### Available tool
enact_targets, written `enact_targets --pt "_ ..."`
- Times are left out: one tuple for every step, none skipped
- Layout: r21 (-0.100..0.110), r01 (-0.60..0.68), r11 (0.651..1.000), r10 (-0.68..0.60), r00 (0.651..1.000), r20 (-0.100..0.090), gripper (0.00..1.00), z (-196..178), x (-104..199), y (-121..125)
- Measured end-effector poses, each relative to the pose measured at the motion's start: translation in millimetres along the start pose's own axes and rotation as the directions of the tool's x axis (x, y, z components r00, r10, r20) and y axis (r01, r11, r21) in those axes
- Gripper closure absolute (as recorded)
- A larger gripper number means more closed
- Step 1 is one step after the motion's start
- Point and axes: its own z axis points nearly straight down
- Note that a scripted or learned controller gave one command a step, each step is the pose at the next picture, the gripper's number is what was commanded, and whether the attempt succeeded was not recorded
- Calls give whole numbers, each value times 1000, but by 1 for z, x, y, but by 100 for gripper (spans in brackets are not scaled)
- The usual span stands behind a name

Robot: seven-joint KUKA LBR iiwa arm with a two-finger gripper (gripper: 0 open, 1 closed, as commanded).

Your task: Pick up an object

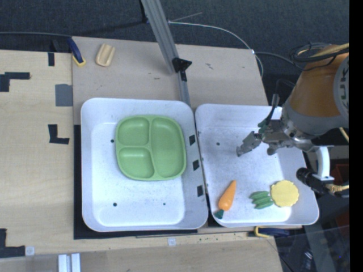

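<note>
In the right bin [227, 120] lie an orange toy carrot [227, 195], a small green pod [261, 199] and a yellow round toy [285, 193], all near the front edge. The pod touches the yellow toy. My gripper [256, 149] hangs over the middle of the right bin, behind these toys and apart from them. It is open, with nothing between its fingers. The grey and orange arm [317, 101] comes in from the right.
A green divided plate [151, 147] rests in the left bin [93, 169]. A metal post [164, 33] rises behind the bins. A tan block [105, 55] and a blue-yellow clip [76, 51] lie on the bench at the back left.
</note>
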Motion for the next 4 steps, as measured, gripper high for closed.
enact_targets --pt "0 0 1000 0 1000 0 0 0 0 0" --pt "6 -2 1000 2 1000 0 0 56 -8 -8" --pt "6 -2 1000 2 1000 0 0 108 -16 -5" --pt "0 -1 1000 1 1000 2 0 122 -16 -5"
